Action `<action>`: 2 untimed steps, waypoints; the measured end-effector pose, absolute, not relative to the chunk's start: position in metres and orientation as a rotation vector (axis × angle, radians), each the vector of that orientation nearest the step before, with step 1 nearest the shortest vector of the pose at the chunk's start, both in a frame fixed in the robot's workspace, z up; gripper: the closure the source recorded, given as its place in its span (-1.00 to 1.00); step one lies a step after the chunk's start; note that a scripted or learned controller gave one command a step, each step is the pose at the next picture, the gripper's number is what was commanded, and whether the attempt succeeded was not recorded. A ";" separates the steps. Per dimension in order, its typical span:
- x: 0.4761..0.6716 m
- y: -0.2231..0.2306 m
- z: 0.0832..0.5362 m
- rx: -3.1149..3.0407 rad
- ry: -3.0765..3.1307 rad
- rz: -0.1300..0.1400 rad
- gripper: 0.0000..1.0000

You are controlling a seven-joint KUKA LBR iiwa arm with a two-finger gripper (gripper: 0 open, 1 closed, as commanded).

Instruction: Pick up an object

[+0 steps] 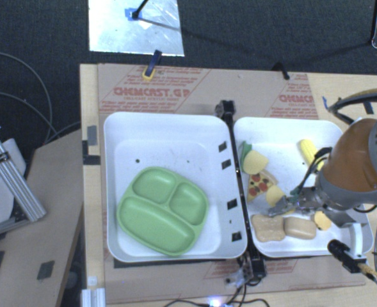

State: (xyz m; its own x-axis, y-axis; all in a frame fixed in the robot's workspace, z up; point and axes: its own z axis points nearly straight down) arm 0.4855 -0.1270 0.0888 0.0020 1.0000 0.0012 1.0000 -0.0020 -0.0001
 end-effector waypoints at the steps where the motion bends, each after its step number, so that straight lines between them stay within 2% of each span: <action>1: 0.523 -0.137 0.113 -2.220 -2.230 -0.003 -1.00; 2: 0.486 -0.103 0.084 -2.220 -2.223 -0.003 -1.00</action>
State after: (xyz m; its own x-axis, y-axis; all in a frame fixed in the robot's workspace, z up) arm 0.4862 -0.1032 0.0840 -0.0012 1.0000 0.0010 1.0000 0.0012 0.0015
